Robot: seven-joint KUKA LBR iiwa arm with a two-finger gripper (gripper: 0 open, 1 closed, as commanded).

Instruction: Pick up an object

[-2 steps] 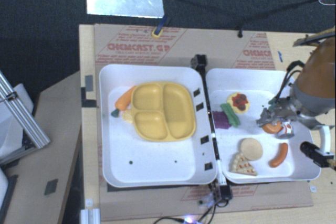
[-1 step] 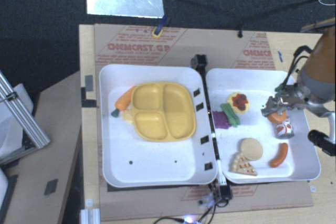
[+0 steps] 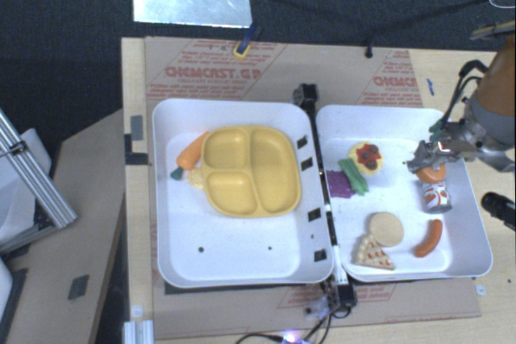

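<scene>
Pincer (image 3: 431, 159) hangs over the right bin (image 3: 468, 254), just above a small orange-and-white can (image 3: 435, 188) by the right wall; open or closed, cannot tell. Can looks light, stiff, smooth, likely slippery: take it across its narrow sides, mid-body.

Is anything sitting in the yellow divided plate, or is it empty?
Empty: the yellow plate shows bare compartments. The carrot lies beside its left edge, in the left bin.

Arm low, hand (image 3: 431, 159) pointing down
</scene>
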